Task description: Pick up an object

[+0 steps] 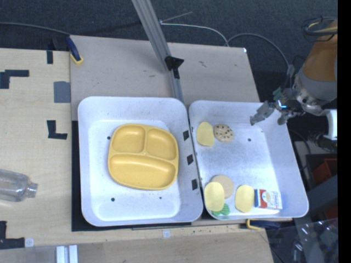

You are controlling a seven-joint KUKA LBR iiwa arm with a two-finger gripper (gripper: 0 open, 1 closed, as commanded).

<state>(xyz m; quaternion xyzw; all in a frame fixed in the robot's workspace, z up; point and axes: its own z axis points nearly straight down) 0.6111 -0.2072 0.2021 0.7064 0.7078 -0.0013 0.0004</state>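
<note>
Speckled cookie (223,132): round, tan, dotted with dark chips, lying flat in the right bin (285,147), to the left of the gripper (271,112) and a little below it, well apart.
Yellow piece (205,134): pale oval, touching the cookie on the side away from the gripper.
Front cluster: two yellow ovals (214,193) (244,198), a beige disc (223,182), a green scrap (221,211) and a small red, white and blue carton (267,199), well below the gripper.
Gripper: over the bin's upper right rim; from where I stand I cannot tell whether it is parted or closed, and nothing shows between its tips.
Left bin (93,158): far left of the gripper, holding a yellow divided plate (143,156).
Clear bottle (15,186): on the bench, farthest from the gripper.
</note>
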